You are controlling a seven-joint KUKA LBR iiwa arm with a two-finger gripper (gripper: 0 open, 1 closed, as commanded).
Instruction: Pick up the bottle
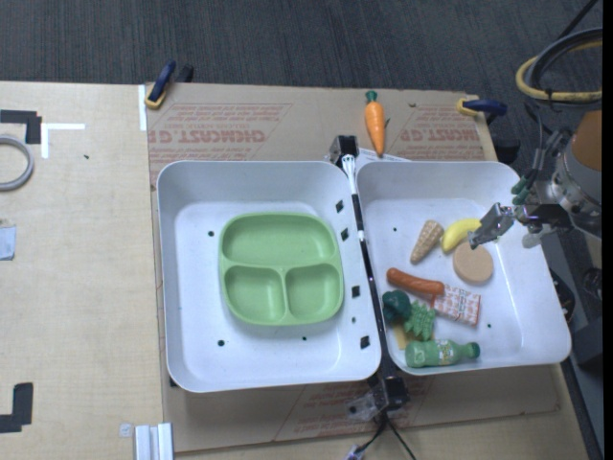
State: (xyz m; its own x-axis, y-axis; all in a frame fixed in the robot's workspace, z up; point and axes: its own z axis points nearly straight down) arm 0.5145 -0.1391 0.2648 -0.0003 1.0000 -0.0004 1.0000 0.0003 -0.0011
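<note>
Camera view shows the green bottle (442, 354) lying at the right bin's (536, 286) near edge; the gripper (490, 228), fingers spread, hangs above the banana (459, 234).

Green bottle (441, 354), orange carrot (374, 122)

Dark grey carpet (287, 22) fills the top of the frame. Below it, a pale wooden bench (77, 286) spans the left and centre, covered in the middle by a brown cardboard sheet (249, 127) with reversed red lettering. Black tape marks (21, 123) sit at the bench's upper left.
</note>
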